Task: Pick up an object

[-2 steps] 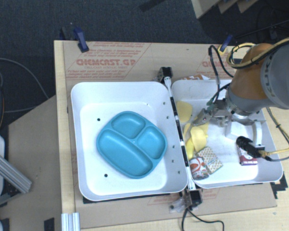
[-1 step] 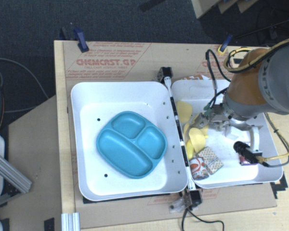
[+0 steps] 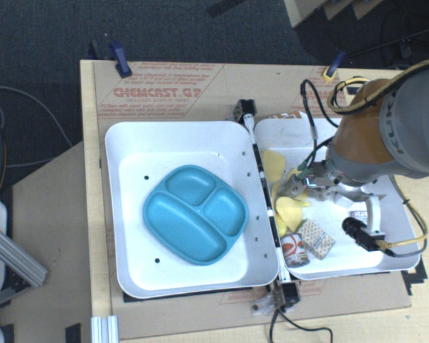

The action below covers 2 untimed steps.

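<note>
Arm [image 3: 386, 131] low over right bin [image 3: 357, 259]

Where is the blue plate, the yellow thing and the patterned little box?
blue plate [image 3: 194, 213], camera view, middle divider ridge.
yellow thing [image 3: 289, 211], camera view, its middle.
patterned little box [image 3: 316, 238], camera view, top face.

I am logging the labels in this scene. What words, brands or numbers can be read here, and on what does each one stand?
"CHEMCAST GP": large red letters on the brown paper-covered board under the two white bins; the last letters are soft.
Small red lines above and below that word: too blurred to read.
Red-and-white printed packet in the right white bin: print too small to read.
Patterned small box beside it: no legible text.
</note>
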Motion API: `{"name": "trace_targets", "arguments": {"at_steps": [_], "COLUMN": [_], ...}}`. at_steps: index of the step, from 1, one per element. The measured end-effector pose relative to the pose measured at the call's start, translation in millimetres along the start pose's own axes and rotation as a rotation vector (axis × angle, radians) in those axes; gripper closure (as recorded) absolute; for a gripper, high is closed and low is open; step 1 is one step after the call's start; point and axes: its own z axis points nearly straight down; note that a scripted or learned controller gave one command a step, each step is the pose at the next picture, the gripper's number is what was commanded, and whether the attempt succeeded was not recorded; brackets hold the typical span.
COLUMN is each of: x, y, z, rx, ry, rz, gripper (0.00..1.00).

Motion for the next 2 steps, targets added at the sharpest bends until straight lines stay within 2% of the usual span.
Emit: {"name": "trace_targets", "arguments": {"at_steps": [1,2], "x": [-1,-9], "y": [74,7], "z": [-1,0], "rx": [-0.004,0.0], "ry": [-0.003,-0.001], "rz": [-0.001,0.001], "gripper": [0.0,0.0]}}
